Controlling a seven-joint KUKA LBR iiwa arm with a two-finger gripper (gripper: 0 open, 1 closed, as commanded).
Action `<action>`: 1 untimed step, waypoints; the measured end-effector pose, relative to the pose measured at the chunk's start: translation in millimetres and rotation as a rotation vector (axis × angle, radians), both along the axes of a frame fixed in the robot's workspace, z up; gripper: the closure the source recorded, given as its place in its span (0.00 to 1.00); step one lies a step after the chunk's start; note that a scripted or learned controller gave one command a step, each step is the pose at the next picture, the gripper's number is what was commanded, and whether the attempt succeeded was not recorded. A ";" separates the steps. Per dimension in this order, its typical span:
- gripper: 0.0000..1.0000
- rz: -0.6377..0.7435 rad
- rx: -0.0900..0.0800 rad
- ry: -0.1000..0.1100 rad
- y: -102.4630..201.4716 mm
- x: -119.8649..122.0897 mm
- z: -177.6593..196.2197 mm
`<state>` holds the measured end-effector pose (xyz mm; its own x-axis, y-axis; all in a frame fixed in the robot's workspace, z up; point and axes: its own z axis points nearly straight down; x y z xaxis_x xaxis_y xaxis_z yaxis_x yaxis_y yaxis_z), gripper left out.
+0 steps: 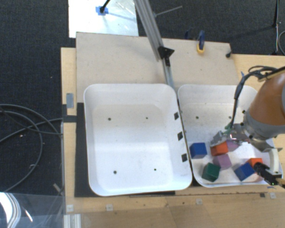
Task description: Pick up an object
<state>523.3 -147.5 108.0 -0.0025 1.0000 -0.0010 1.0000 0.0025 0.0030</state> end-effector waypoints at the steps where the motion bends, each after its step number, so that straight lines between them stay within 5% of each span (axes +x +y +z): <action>1: 1.00 0.002 0.001 0.000 0.5 0.2 8.9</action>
